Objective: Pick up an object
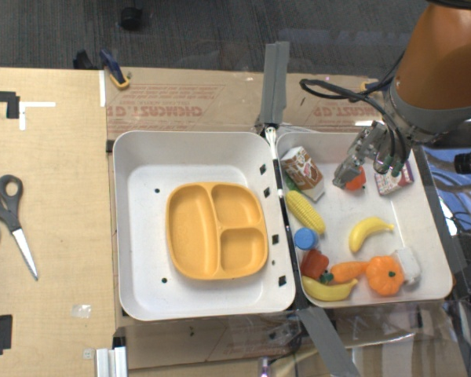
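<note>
Starting at the left, we see scissors cut off by the frame edge. The left bin holds a yellow divided plate with bare floor around it. The right bin is crowded: corn cob, blue cap, two bananas, an orange pumpkin. The gripper hangs tilted over a small red object; we cannot tell whether its fingers grip it.
</note>
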`<act>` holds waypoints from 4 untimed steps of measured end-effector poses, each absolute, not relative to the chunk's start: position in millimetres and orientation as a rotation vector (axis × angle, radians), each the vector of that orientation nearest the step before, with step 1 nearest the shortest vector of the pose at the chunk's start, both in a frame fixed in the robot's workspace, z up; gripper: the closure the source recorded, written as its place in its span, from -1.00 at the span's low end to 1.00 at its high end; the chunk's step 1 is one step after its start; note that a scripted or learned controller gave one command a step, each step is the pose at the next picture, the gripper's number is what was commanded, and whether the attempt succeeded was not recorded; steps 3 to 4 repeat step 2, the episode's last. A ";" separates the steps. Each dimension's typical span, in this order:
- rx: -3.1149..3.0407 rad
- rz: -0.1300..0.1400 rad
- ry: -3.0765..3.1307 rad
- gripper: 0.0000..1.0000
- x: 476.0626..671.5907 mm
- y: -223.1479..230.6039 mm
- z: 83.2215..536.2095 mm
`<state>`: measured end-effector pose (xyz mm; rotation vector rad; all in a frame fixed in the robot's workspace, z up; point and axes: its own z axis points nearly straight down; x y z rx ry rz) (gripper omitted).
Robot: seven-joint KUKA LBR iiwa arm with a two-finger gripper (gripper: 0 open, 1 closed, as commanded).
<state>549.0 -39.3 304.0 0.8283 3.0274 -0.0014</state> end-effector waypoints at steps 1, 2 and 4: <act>0.210 0.001 3.134 1.00 504.3 -18.2 191.4; 1.023 -0.001 2.968 1.00 525.8 -63.9 289.4; 1.023 -0.001 2.968 1.00 525.8 -63.9 289.4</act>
